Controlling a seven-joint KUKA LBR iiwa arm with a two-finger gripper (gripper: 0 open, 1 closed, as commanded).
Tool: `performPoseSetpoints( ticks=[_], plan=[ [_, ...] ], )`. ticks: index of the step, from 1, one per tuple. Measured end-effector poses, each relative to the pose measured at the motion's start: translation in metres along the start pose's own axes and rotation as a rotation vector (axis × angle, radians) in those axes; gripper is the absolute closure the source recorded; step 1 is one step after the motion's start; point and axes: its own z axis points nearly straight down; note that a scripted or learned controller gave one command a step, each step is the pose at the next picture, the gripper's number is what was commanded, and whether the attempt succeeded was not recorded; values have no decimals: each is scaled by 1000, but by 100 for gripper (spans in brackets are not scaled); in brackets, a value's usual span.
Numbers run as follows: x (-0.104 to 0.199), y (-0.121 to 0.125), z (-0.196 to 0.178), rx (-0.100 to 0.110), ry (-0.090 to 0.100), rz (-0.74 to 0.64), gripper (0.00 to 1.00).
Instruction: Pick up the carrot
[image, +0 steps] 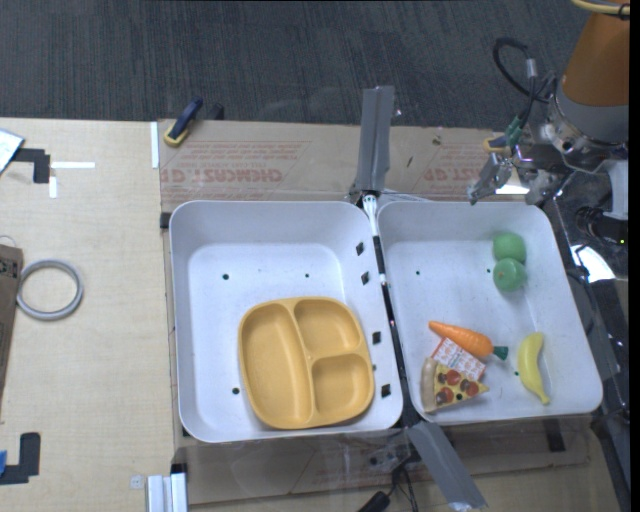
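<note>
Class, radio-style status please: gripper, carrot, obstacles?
Gripper above right bin's far rim, holding nothing. Carrot untouched, resting on pizza slice. Banana nearby, apart.

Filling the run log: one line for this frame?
phase: pre-grasp | hand: above right bin's far rim, holding nothing | carrot: in right bin, lying on pizza slice | carrot not picked

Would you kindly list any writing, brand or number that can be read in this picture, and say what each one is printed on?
"CHEMCHE...": red print, seen upside down, on the cardboard sheet behind the left bin; only partly legible.
Smaller red lines beside it: too blurred to read.
Card under the carrot: a pizza slice picture, no legible words.
</note>
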Motion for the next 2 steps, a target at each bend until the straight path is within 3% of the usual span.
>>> performPoseSetpoints(
  ticks=[1, 2],
  plan=[
    [-86, 8, -31, -2, -1, -102, 0],
    [-55, -83, 57, 0, 1, -202, 0]
  ],
)
